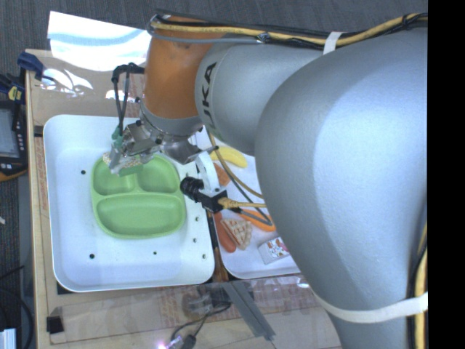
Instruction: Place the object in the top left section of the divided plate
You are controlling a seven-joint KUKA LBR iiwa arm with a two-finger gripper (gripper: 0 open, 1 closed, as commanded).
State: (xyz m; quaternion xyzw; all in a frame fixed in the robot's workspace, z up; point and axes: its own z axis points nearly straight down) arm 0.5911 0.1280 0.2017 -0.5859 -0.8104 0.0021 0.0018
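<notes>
Gripper was parked low over the plate's top left section.

The green plate lay in the left bin, and the tool was hung at the rim of the target section, seemingly so a drop would land there. Whether anything was carried could not be told; the tip was blurred and crowded by the wrist. The object could not be singled out; food items were left in the right bin, under the arm.

glossy green plastic divided plate, smooth white plastic bin, satin grey arm
</notes>
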